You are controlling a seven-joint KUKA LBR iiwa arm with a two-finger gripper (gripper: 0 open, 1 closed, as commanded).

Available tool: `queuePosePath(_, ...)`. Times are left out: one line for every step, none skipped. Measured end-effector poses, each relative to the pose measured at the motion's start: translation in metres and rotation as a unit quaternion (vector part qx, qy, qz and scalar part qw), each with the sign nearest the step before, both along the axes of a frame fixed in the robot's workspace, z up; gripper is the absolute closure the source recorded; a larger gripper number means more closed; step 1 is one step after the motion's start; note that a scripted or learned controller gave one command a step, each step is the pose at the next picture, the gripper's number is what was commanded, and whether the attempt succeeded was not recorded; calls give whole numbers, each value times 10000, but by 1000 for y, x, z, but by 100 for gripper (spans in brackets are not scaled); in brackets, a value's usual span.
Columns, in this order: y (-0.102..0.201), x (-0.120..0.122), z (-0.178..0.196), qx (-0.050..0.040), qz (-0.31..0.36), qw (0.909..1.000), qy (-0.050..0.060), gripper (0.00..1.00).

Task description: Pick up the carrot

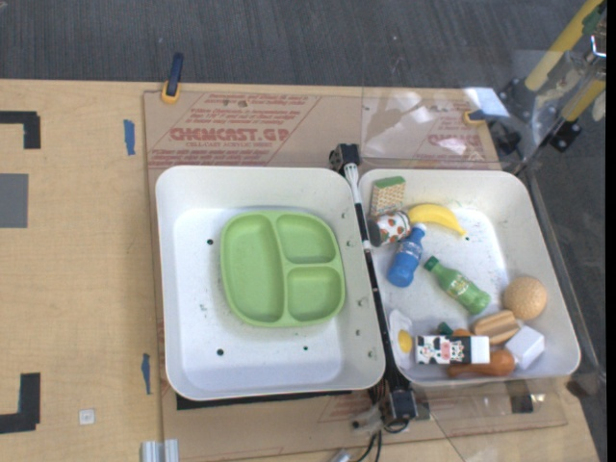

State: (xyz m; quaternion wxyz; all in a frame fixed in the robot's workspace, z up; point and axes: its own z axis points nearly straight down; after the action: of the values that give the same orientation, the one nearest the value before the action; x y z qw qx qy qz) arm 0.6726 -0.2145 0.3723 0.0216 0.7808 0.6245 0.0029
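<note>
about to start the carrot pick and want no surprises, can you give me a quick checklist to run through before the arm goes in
1. Target found: ok. The orange, tapered carrot lies along the near wall of the right white bin.
2. Top of carrot free: not ok. The black and white carton lies against it and hides part of it.
3. Neighbours apart: not ok. The white block and tan hot dog bun crowd its right end.
4. Room at the wall: cannot tell. The carrot sits very near the bin wall.
5. Left white bin out of the way: ok. It bears the green divided plate, away from the carrot.
</note>
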Motion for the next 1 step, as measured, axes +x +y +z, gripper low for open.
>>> queuePosePath(0, 2, 12, -39, 17, 10000, -51, 100)
